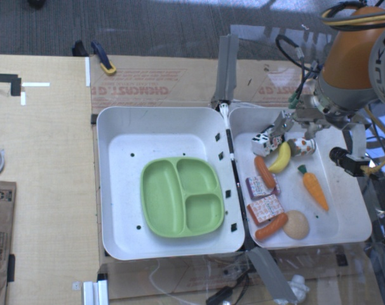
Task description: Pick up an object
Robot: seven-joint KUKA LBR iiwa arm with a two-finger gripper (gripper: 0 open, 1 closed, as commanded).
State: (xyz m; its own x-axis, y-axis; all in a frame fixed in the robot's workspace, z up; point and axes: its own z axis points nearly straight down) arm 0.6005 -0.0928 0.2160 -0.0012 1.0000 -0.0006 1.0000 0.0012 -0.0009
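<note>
From where I stand, the bench [46, 170] carries two shallow white bins side by side. The left bin [116, 183] has just a green divided plate [183, 197] lying flat in its middle, probably there as a place to set things down later. All the pickable stuff is crowded into the right bin [345, 215], which makes sense: it sits on the side the arm [354, 49] reaches in from.

In that right bin I see a yellow banana [281, 157] near the back, a small black-and-white cow toy [263, 142] just to its left, a little brown-and-white toy [304, 147] just right of the banana, an orange carrot [315, 189] toward the right wall, two sausages [263, 169] [270, 226], two small red-and-white packets [258, 185] [264, 208] between them, and a pale egg-like ball [295, 224] at the front.

The gripper [286, 124] hangs low over the back of the right bin, right above the cow toy and banana cluster, tilted in from the right. I judge it is lining up on one of those, but they lie so close together that a clean grab looks tricky. Whether its jaws are apart or together I cannot tell from this angle, and nothing is visibly between them.
</note>
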